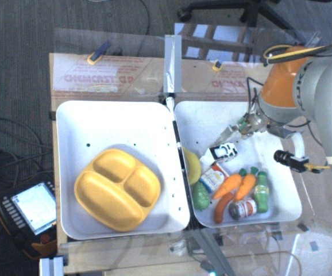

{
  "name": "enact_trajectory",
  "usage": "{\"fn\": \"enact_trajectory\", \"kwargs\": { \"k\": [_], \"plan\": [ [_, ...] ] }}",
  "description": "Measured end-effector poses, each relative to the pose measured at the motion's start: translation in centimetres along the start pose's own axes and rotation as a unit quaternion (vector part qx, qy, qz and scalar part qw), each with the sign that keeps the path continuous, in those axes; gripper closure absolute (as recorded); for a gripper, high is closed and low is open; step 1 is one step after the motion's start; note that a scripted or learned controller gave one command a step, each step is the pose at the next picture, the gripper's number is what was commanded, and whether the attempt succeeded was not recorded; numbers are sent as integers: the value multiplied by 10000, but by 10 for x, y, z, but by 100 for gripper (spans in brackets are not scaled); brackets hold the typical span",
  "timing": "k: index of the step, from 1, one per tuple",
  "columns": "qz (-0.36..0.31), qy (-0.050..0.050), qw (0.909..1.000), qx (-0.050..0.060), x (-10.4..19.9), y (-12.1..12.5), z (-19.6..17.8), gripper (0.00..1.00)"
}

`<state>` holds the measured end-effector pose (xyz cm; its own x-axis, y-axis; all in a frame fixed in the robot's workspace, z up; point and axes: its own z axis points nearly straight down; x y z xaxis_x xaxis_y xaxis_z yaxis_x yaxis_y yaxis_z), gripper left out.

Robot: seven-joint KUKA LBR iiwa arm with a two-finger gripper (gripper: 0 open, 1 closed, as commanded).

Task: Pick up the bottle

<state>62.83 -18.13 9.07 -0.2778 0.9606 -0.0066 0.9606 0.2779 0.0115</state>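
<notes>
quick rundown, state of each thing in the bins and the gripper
yellow tray: flat in left bin, compartments bare
green bottle: lying in right bin, not gripped
carrots: lying across each other
can: on its side
gripper: low over right bin, away from the bottle

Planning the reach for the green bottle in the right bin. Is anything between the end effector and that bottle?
Nothing lies directly between them. The end effector hangs over the bin's upper part; the bottle lies nearer the lower right corner. A black-and-white toy lies just below the end effector, and carrots crowd the bottle's left side.
</notes>
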Motion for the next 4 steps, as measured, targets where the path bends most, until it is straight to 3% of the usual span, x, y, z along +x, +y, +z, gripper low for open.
{"fn": "enact_trajectory", "kwargs": {
  "k": [1, 2, 3, 4],
  "plan": [
    [1082, 0, 9941, -16, 19, -72, -2, 0],
    [1078, 6, 9942, -26, 20, -71, -12, 100],
    [630, -26, 9980, -45, 27, -133, -5, 100],
    [762, 26, 9971, 68, 48, -103, -96, 100]
  ]
}}
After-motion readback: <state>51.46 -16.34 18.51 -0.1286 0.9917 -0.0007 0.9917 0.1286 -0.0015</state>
